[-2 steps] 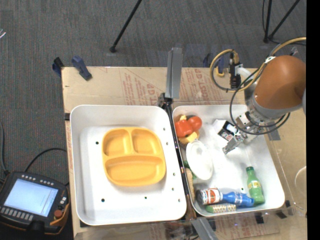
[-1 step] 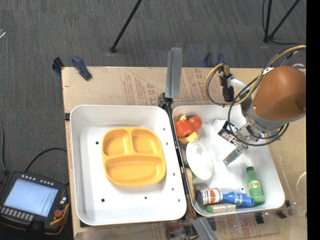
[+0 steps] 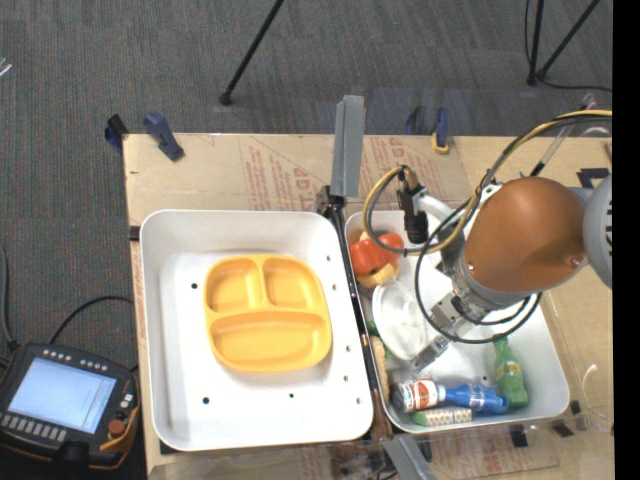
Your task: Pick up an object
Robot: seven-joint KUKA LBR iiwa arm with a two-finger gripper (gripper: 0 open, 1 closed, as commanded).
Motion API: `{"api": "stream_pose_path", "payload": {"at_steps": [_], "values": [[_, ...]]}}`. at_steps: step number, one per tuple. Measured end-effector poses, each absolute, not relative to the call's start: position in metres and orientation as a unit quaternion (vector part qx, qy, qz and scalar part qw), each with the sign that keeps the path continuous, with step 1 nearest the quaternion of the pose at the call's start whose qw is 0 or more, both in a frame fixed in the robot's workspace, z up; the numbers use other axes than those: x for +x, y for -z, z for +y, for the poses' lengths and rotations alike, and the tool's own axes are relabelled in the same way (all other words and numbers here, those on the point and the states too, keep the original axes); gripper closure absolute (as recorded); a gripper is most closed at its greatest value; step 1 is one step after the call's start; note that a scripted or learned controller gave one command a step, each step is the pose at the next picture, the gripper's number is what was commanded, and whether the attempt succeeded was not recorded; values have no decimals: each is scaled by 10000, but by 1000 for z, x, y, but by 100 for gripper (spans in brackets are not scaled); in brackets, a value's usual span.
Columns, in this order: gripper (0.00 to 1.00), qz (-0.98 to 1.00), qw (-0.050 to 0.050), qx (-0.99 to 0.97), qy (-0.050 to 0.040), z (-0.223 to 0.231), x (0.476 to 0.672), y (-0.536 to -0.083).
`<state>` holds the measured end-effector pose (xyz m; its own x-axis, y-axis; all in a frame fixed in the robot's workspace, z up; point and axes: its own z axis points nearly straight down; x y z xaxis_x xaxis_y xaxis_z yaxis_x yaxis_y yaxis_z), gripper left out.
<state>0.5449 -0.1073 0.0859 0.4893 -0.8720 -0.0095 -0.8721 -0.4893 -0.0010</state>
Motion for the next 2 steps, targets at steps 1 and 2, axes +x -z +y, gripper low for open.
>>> {"api": "stream_pose_path", "payload": {"at_steps": [1,2], "values": [[0,4741,16,-8805,-23,-165,578,-87],[0,4460,14,-8950,-27,-203,550,-87]]}}
